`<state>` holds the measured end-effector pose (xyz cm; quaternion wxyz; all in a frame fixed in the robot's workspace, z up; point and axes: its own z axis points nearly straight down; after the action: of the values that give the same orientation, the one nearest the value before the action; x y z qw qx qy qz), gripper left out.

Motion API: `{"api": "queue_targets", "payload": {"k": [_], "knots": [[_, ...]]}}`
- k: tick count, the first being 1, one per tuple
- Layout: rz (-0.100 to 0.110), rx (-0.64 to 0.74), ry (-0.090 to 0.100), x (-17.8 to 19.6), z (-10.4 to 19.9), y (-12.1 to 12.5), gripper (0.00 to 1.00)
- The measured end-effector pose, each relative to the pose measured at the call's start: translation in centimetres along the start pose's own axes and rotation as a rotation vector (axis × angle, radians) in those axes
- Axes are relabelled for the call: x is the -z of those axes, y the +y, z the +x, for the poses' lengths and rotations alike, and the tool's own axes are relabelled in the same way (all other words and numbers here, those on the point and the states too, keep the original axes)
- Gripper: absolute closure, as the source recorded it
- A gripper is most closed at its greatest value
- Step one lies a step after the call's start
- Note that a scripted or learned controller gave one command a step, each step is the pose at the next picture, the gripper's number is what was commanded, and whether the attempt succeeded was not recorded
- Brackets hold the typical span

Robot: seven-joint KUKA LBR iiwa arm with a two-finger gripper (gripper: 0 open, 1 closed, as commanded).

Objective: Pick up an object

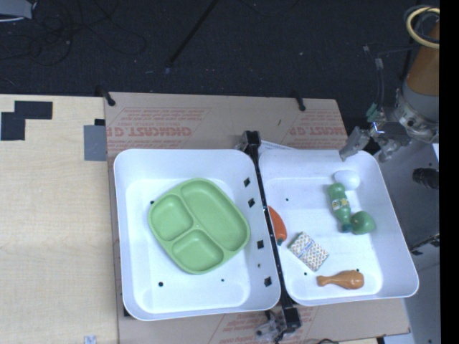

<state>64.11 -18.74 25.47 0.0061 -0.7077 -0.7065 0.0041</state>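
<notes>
Nearest you, a tan drumstick toy [341, 280] lies in the right bin [398, 224]. Your gripper [367, 140] hangs over that bin's far right corner, apart from everything; you cannot tell its claw's state.

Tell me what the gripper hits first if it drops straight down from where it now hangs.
Likely the right bin's far right corner rim, or the white-capped green bottle just inside it; depth is unclear from this slant, gripper height unknown.

The arm [419, 70] is being cut off by the right edge, above the right bin [401, 264]. An orange object [277, 224] is being partly hidden by that bin's left wall.
</notes>
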Motion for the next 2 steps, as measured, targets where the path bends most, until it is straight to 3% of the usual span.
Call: {"api": "queue_targets", "payload": {"k": [1, 2], "knots": [[-0.014, 0.002, -0.003, 0.9, 0.0, 0.2, 0.0], [-0.008, 0.002, -0.002, -3.5, -0.1, 0.2, 0.0]]}}
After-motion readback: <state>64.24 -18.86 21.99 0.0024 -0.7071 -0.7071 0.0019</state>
